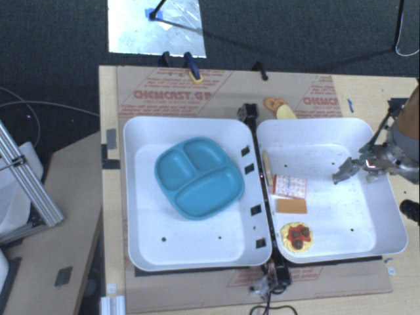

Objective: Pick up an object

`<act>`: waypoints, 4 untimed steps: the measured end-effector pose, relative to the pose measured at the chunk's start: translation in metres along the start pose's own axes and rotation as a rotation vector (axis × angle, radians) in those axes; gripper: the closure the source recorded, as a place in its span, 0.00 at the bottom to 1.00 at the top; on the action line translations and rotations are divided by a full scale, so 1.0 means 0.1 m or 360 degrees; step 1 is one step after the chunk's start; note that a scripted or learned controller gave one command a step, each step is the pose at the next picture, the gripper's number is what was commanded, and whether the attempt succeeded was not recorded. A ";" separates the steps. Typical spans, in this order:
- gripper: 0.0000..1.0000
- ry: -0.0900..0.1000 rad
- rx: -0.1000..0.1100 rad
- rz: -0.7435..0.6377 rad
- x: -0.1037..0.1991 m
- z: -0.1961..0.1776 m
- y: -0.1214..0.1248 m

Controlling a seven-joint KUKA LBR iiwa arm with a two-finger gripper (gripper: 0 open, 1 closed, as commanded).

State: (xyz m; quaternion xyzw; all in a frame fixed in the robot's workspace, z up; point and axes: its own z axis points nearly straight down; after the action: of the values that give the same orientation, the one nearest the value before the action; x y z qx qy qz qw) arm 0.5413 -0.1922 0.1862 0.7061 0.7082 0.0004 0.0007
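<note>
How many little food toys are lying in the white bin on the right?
3, all by its left wall: a red-and-white packet, an orange slab just below it, and a small pizza near the front left corner. The gripper hovers apart from them.

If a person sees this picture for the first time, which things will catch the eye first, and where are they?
The blue plate, with three compartments, lies in the middle of the left bin and stands out most. In the right bin, near the divider, lie a toy pizza, an orange slab and a patterned card. The gripper hangs over the right bin's upper right part, apart from these items.
</note>
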 end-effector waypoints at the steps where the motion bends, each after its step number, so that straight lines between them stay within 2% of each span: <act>1: 0.00 0.0009 -0.0004 -0.0023 1.25 0.01 0.38; 2: 1.00 0.0001 -0.0007 -0.0004 1.15 -0.10 0.37; 3: 1.00 0.0007 0.0012 -0.0008 1.76 0.03 -0.48; 4: 1.00 0.0008 -0.0005 -0.0014 2.49 -0.34 -0.53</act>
State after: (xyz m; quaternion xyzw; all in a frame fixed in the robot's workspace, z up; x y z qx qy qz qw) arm 0.4873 0.0566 0.2201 0.7029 0.7113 0.0033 0.0002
